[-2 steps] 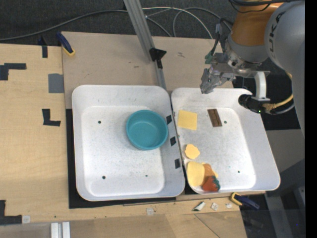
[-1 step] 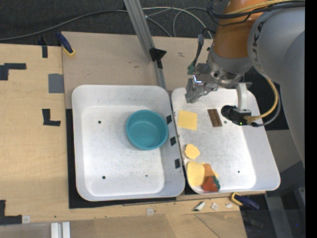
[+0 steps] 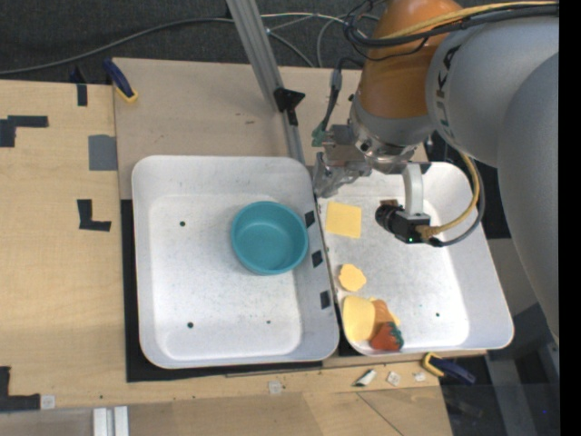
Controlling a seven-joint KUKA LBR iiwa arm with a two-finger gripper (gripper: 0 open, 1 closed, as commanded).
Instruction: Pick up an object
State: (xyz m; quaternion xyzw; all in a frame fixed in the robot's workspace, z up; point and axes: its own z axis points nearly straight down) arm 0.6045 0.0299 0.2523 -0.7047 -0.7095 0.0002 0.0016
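Objects available for picking lie in both white bins. The left bin holds one teal bowl, upright, near the bin's middle and toward its right wall. The right bin holds a flat pale-yellow square close to its left wall, a small rounded yellow piece a little nearer the front, and at the front left corner a cluster made up of a larger yellow piece touching a red-and-orange item whose exact form is too small to tell. The arm reaches in from the right, with its orange band above the wrist, which sits over the rear part of the right bin. The gripper hangs at the rear left of that bin, near the dividing wall between the bins and just behind the yellow square. Whether it stands open or closed cannot be told from this angle, and no object is seen held. A slanted metal bar crosses the rear of the tabletop toward the same area. Judged from this layout, the step in hand is the approach: nothing is lifted and every object rests on a bin floor. The nearest candidate appears to be the yellow square. The next move would call for centring over it and descending to the bin floor. A flat, thin piece gives little edge to grip, and the nearby bin wall limits clearance on that side.
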